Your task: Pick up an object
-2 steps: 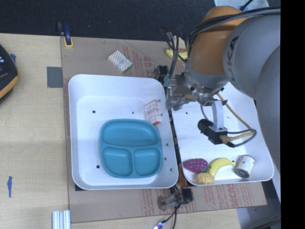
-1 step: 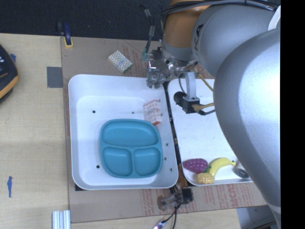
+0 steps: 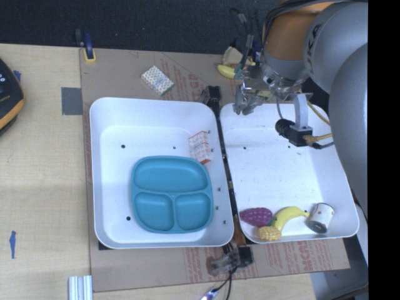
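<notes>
Four small items, a purple piece [image 3: 255, 215], corn [image 3: 269, 233], a banana [image 3: 289, 216] and a can [image 3: 320, 217], crowd the right bin's [image 3: 281, 167] near rim, leaving open floor behind. The gripper [image 3: 245, 107] hangs over the far-left corner, holding nothing; how far it is open cannot be told. A blue tray [image 3: 171, 194] fills the left bin [image 3: 106, 167].

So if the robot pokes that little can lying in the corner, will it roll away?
Probably a bit. The small can lies on its side in the right bin, so its round body could roll. It looks light, so a nudge may move it easily. The toy banana beside it and the bin's wall might stop it.
</notes>
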Motion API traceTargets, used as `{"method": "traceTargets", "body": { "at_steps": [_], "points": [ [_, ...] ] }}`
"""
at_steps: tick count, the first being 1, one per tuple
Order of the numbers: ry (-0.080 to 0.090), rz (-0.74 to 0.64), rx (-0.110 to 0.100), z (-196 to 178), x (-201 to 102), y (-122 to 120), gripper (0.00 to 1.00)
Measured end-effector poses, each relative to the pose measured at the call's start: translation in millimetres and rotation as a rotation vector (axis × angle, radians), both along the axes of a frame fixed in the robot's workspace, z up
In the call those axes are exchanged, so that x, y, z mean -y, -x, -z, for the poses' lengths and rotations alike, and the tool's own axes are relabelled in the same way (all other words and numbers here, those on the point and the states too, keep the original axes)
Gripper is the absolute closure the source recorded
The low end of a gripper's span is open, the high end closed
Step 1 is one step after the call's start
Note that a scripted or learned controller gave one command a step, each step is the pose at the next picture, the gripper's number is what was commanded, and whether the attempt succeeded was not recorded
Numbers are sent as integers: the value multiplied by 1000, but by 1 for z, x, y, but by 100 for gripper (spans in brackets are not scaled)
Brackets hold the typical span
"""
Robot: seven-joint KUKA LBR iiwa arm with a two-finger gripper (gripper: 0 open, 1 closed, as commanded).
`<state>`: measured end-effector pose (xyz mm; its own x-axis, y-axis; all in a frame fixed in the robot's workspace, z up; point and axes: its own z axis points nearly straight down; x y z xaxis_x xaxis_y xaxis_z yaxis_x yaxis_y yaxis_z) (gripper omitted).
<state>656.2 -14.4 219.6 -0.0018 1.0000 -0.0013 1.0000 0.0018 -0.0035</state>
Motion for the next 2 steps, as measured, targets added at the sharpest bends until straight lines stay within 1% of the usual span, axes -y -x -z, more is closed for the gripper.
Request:
{"method": "traceTargets", "body": {
  "at_steps": [1, 2],
  "points": [
    [-1, -5, -2, 28, -63, 0, 100],
    [-2, -5, 0, 25, -116, 3, 100]
  ]
}}
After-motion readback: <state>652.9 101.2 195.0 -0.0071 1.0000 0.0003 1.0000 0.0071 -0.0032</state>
